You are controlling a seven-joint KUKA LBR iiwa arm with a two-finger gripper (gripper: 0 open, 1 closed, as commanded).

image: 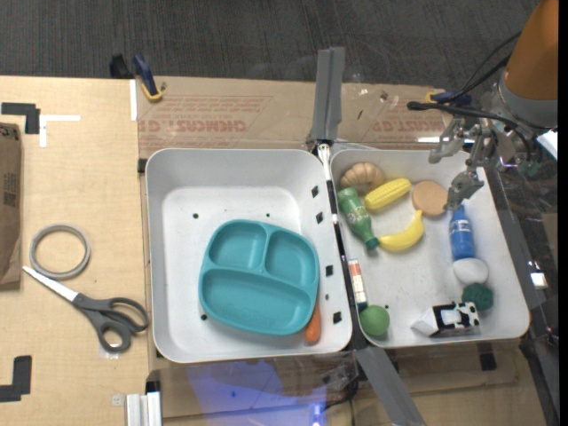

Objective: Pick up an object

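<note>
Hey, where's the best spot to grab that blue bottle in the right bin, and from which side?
Probably take the blue bottle across its middle, coming straight down from above. It lies flat, its long axis running near to far, so fingers closing across its narrow width fit best. The white egg sits close to its near end and the gripper hangs by its far end, so mid-body is freest.

Scissors [96,309] and tape roll [59,249] lie near each other on wooden bench [71,185], left of bins; cardboard sheet [231,114] behind.
</note>
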